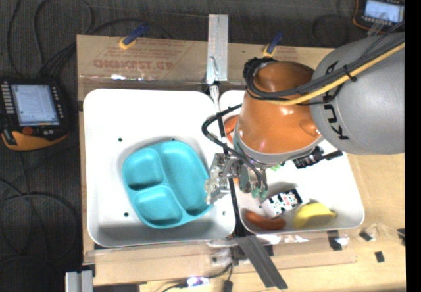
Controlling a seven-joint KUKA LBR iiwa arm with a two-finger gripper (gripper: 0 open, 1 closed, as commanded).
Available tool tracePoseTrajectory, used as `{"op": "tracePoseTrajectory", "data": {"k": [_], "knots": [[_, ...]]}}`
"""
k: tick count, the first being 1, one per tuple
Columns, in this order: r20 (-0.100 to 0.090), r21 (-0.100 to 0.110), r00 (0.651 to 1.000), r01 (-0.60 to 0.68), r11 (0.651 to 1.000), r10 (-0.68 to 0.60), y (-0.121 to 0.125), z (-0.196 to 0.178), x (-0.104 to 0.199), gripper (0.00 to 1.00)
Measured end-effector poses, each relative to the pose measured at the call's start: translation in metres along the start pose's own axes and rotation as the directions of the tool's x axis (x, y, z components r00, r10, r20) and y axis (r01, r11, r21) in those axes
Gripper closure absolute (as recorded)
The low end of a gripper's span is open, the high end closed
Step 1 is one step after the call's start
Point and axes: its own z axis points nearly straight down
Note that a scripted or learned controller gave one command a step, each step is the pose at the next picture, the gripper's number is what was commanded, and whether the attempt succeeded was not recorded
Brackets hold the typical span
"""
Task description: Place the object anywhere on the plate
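- gripper (227, 179) hangs over the divide between the bins, just right of the turquoise plate (164, 182); whether it grips anything, I cannot tell
- yellow object (312, 214) and red sausage-like piece (264, 221) lie in the right bin (352, 208), lower right of the gripper, apart from it

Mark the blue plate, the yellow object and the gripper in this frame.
blue plate (172, 167): camera view, floor of its large compartment.
yellow object (310, 214): camera view, middle of its top surface.
gripper (231, 180): camera view, between its fingers, over the divide between the bins.
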Motion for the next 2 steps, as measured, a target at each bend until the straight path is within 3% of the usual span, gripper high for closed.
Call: {"op": "tracePoseTrajectory", "data": {"k": [1, 2], "knots": [[0.001, 0.001, 0.98, -0.197, 0.98, 0.197, 0.0049, 0.0091, -0.0187, 1.0], [0.001, 0.001, 0.98, -0.197, 0.98, 0.197, 0.0049, 0.0091, -0.0187, 0.0]]}}
